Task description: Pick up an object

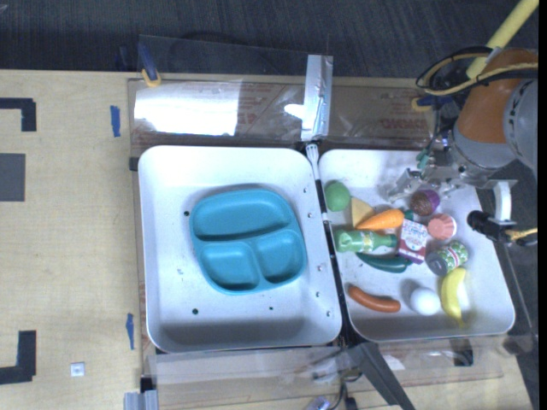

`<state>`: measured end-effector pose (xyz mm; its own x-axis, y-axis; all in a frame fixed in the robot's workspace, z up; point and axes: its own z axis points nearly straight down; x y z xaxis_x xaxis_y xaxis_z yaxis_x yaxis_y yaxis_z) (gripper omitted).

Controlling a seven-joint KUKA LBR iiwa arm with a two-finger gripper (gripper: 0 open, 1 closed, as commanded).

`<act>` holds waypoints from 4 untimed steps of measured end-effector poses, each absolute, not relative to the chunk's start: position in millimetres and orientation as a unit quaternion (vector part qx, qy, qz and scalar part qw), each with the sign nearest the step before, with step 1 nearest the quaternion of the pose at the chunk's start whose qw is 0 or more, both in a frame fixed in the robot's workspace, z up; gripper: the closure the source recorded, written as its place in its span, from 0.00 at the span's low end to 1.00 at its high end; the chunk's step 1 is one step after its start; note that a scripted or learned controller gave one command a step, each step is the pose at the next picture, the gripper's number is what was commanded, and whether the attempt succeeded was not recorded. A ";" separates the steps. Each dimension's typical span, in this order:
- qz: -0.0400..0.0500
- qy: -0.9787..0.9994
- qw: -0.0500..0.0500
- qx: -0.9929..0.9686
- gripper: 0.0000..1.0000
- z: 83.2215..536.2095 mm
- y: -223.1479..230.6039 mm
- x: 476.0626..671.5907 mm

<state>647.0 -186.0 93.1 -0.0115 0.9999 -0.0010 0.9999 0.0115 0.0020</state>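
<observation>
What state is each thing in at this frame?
Gripper: low over right bin's back, above the purple toy.
Blue tray: flat in left bin.
Carrot: lying on the pile.
Banana: lying by right bin's wall.
Sausage: lying apart, front.

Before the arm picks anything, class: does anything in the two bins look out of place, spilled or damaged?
Nothing stands out. The blue tray lies flat in the left bin; the toy foods, such as the banana and carrot, are jumbled together inside the right bin.
</observation>
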 end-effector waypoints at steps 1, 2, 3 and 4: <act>0.002 0.820 0.001 0.573 0.00 86.2 -114.1 594.1; 0.003 0.820 0.004 0.573 1.00 95.4 -115.0 596.6; 0.001 0.759 0.000 0.651 1.00 197.1 -36.5 619.9; -0.001 0.744 0.000 0.668 1.00 210.4 -56.1 656.5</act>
